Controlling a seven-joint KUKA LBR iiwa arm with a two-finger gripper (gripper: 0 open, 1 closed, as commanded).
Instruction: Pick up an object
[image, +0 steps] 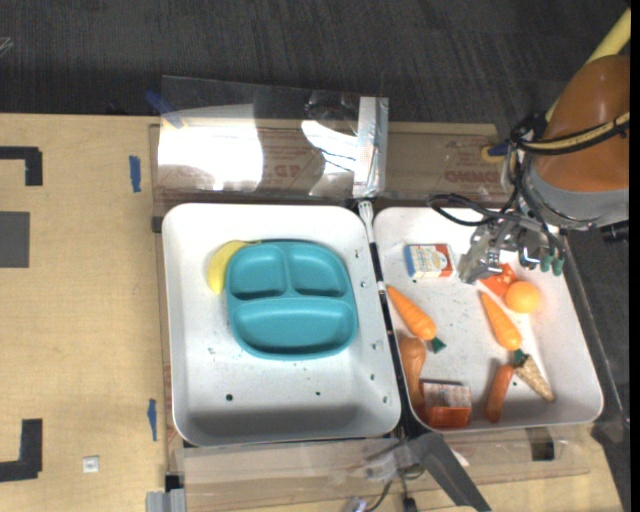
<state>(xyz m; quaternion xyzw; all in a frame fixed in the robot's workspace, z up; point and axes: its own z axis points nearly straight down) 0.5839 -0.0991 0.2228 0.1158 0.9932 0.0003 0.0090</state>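
Orange ball (522, 296) lies just beside the end effector (487, 262) — right bin (580, 350) (fingers' spread: cannot tell).

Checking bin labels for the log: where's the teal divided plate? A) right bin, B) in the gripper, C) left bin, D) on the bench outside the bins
C: the teal plate lies flat in the left bin, partly covering a yellow item, while the carrots and boxes are in the right bin.
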